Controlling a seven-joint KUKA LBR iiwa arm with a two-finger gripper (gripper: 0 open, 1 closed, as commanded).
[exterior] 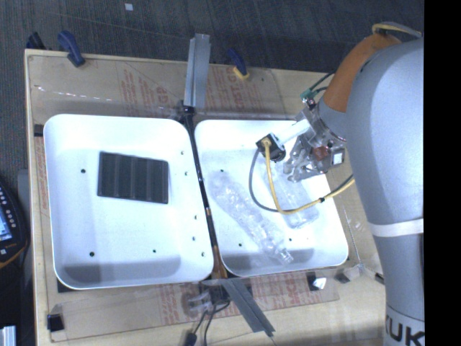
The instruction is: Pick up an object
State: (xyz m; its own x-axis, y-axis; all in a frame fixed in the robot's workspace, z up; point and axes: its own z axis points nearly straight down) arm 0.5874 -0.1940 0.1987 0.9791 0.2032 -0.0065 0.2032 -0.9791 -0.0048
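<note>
A dark grey ribbed rectangular pad (133,177) lies flat in the left bin (65,229). In the right bin (230,139) a clear plastic bottle (248,218) lies on a diagonal, running from the bin's middle toward its near edge. A second clear plastic item (299,211) sits by the right wall. My gripper (301,170) hangs over the right side of the right bin, just above that second clear item. Whether it touches the item is hidden by the wrist hardware.
A yellow cable (272,186) loops from the wrist down over the right bin. The grey arm (385,135) covers the bench's right side. A metal divider bar (196,71) and blue clamps (72,49) sit along the far edge.
</note>
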